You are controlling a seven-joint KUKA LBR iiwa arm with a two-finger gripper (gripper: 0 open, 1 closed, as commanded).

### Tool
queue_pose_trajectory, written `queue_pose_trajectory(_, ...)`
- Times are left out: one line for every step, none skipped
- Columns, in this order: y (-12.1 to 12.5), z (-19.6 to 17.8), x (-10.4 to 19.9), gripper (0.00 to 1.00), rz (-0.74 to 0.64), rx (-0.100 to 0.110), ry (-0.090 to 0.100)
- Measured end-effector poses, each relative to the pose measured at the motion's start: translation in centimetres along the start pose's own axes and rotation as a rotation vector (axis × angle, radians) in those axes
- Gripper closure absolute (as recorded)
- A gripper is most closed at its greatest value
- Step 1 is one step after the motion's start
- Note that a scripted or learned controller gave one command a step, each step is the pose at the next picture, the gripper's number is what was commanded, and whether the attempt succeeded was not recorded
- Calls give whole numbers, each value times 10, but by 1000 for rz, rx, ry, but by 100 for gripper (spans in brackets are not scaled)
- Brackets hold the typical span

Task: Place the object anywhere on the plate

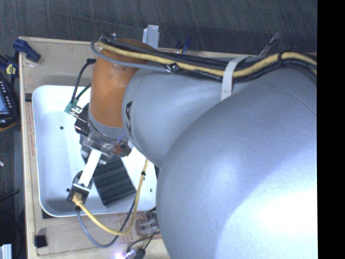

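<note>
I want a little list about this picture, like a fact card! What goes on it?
arm: big grey arm reaching in from the right, covering much of the view
orange band: above the wrist, over the white bin
bin: shallow white bin on the left, on a wooden bench
gripper: down inside the bin, dark ribbed block next to a pale bar; fingers too hard to make out
cables: yellow and black cables along the top of the arm
plate: hidden, cannot tell

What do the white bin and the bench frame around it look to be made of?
The bin looks like moulded plastic: smooth, uniformly white, rounded corners, slight sheen. The bench frame looks like unfinished wood or plywood: pale tan, matte, straight-edged boards.
</note>
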State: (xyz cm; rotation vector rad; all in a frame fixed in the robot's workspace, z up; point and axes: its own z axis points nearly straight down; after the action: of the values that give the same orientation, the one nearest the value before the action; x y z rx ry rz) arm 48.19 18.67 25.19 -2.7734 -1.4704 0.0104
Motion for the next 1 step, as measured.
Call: queue_pose_trajectory(-21, -27, 18, 100, -224, -3, 1)
